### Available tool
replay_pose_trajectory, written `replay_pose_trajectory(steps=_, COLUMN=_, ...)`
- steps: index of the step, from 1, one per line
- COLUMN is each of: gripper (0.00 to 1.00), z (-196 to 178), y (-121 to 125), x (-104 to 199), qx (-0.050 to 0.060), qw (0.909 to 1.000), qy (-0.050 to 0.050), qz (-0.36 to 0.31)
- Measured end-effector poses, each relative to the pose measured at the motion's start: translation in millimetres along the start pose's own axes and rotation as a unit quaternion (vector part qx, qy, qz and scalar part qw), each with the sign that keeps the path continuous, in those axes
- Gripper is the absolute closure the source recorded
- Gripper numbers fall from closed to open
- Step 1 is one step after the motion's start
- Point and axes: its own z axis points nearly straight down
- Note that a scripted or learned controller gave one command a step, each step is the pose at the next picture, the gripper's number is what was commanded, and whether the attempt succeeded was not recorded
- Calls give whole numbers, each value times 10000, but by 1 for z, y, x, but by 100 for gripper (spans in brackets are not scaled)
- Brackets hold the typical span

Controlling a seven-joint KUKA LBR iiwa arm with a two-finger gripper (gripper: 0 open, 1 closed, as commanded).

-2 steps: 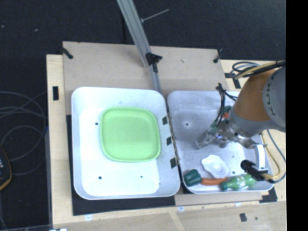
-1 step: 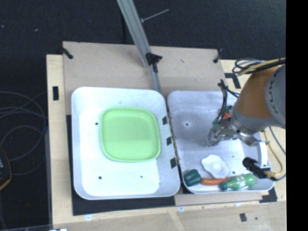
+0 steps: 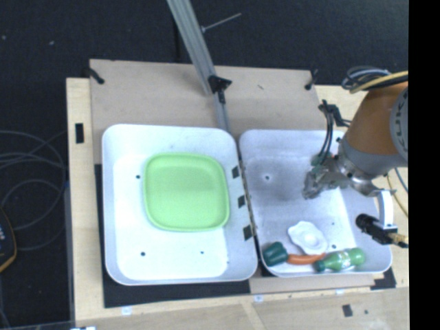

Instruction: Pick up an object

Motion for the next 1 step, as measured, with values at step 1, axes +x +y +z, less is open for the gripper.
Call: replay_pose_trajectory(steps=1, gripper=100, z=-45, y=7, x=4, qx=-1, qw=10000, qy=0, qz=-1)
